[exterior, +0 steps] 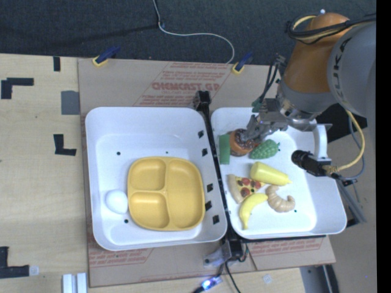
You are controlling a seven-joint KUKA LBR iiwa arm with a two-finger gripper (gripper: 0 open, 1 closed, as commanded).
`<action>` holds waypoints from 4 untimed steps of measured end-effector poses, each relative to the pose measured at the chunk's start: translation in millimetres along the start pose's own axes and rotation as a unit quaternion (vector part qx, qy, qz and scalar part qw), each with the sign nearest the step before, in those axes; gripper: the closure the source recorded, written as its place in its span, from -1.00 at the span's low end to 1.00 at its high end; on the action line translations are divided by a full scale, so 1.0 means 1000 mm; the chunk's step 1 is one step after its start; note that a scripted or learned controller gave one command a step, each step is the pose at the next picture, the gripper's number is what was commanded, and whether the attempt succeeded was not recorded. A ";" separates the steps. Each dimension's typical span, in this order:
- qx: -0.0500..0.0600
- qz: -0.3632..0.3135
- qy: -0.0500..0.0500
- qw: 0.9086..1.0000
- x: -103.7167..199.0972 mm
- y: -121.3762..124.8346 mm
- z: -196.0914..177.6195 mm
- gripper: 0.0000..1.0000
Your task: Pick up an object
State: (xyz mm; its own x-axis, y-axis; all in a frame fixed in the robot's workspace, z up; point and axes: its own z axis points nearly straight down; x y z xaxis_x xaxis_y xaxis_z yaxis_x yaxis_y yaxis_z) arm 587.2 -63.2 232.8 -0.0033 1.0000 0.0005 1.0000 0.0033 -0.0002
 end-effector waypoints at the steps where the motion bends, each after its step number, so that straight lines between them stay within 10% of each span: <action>1: 0.001 0.001 0.000 1.000 0.002 0.002 0.003 1.00; 4: 0.000 0.001 0.000 1.000 -0.006 0.001 0.012 1.00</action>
